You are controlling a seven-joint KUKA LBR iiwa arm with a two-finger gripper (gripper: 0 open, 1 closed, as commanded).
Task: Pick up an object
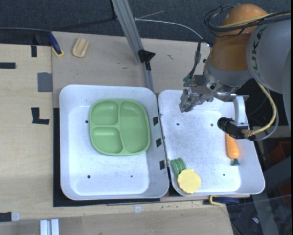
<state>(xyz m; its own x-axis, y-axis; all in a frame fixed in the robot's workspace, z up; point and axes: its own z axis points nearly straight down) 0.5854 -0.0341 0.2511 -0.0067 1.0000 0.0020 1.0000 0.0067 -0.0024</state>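
My gripper (187,105) hangs over the far left part of the right bin (205,136), pointing down, with nothing seen between its fingers. A yellow disc with a green ribbed part (185,176) lies at the near left corner of that bin. An orange carrot-shaped toy (232,147) lies by the right wall, partly behind a black fitting on the arm. In the left bin (73,146) rests a green divided plate (120,127).
A grey metal pole (131,33) slants across the bench behind the bins. A small tan object (80,47) and a blue-yellow item (55,44) lie on the wooden bench at the far left. Cables loop around the arm's orange band (234,28).
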